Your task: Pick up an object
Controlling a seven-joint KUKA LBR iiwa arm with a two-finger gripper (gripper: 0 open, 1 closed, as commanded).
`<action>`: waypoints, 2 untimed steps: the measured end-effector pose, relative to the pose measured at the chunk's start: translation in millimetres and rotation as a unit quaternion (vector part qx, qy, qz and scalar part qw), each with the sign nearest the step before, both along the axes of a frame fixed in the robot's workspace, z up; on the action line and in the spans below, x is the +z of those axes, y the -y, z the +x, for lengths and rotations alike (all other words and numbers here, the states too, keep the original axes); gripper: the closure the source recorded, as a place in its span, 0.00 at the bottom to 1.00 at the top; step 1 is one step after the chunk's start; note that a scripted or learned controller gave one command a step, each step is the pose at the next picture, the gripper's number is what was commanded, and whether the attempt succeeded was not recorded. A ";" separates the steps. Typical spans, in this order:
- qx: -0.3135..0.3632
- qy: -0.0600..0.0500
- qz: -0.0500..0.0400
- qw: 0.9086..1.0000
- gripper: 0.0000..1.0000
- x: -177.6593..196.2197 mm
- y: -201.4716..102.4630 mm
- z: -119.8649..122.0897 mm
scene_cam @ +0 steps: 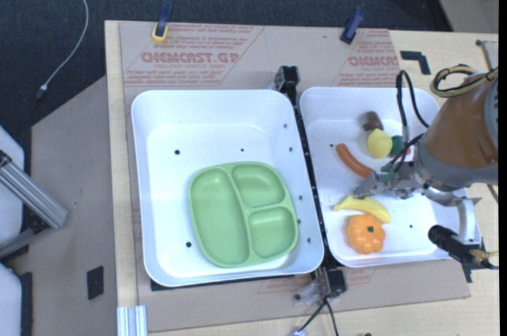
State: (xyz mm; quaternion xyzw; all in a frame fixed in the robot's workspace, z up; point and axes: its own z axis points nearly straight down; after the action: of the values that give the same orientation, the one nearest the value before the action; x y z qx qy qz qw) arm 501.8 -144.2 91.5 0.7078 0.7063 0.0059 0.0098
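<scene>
The right bin (412,243) holds several small items. A brown piece (371,120) lies at the back, with a yellow lemon (379,143) just in front of it. Left of those is a red-orange sausage (352,158). Near the front lie a yellow banana (364,206) and an orange pumpkin (365,234). My gripper (379,185) is low in the bin's middle, just above the banana and right of the sausage. The wrist hides a small green item (394,162) in part. Nothing shows in the gripper's grasp.
The left bin (158,136) holds a green divided plate (242,211) at its front middle. Black clips (287,77) sit where the bins meet. Blue clamps (352,24) and a yellow-tipped one (162,21) hold the cardboard board's back edge. Cables (408,101) trail over the right bin's back.
</scene>
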 end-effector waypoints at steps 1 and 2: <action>0.001 -0.010 0.002 1.000 1.00 2.8 -1.9 -6.7; 0.001 -0.009 0.002 1.000 1.00 47.4 3.9 -9.8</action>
State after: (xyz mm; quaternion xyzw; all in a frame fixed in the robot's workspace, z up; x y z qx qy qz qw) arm 492.0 -148.0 138.9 0.7073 0.7069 0.0007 0.0022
